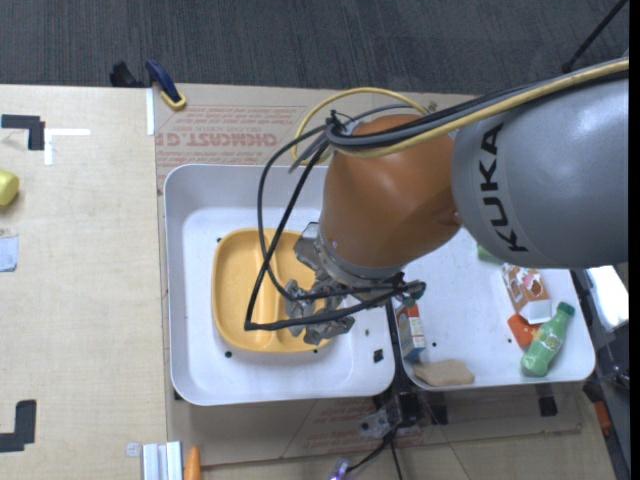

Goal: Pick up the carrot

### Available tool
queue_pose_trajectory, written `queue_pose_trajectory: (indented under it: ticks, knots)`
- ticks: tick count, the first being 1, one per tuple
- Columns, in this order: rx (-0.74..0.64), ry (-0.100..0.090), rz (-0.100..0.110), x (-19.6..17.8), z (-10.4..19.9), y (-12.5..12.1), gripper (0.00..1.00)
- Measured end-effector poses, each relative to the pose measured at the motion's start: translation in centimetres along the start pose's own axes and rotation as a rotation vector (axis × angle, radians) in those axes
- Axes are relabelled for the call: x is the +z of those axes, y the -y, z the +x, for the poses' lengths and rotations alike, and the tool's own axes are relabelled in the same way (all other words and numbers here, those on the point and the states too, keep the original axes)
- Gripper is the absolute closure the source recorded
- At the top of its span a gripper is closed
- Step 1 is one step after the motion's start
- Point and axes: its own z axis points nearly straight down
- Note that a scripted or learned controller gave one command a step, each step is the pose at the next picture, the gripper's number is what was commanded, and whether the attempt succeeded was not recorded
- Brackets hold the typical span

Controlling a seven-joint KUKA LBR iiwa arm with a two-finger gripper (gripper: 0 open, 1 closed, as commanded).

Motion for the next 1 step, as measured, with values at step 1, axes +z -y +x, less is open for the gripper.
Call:
queue_pose_trajectory:
  ticks: [1]
  knots:
    - [0.291,-0.005,0.001,-1.93,0.80,3.08,1.00]
